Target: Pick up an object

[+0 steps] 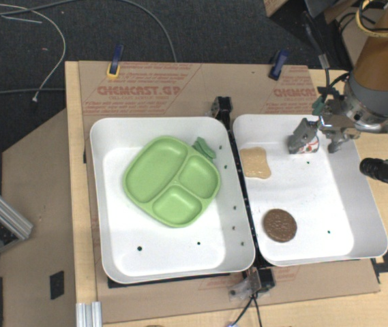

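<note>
Left bin: green three-compartment plate near centre, small dark-green piece touching its rim at 1 o'clock. Right bin: flat tan slab at 9 o'clock edge; round brown ridged cookie at 7 o'clock. Jaws hover at 12 o'clock; open or closed, cannot tell.

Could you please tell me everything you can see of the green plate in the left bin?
The green plate is a light green, plastic-looking tray with rounded corners and three compartments: one large and two smaller. It lies flat and turned at a slant in the middle of the left bin, resting on the bin's white floor. A small darker green object sits against its upper right edge.
</note>
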Available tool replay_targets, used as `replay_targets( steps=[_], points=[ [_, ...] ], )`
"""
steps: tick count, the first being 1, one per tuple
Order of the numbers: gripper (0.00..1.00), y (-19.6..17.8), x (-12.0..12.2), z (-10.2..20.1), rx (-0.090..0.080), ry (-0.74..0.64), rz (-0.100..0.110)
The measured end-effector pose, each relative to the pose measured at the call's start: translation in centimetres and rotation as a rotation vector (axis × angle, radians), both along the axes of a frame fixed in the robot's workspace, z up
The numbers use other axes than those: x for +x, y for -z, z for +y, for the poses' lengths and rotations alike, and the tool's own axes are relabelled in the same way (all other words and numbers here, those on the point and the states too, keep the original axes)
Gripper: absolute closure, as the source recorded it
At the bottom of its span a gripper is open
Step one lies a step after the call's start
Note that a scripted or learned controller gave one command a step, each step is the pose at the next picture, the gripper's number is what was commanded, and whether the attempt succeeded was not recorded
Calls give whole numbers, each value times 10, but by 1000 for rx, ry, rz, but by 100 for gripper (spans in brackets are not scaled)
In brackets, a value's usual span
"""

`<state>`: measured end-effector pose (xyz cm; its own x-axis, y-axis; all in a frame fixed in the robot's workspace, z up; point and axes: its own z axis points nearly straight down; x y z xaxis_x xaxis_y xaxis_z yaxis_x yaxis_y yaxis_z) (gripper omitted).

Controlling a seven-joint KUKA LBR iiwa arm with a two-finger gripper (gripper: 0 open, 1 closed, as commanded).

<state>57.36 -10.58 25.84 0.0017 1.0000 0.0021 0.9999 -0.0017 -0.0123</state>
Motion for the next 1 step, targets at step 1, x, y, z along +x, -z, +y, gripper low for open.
replay_targets(
  steps=[1],
  points=[
    [0,-6,2,0,-1,-2,-11]
  ],
)
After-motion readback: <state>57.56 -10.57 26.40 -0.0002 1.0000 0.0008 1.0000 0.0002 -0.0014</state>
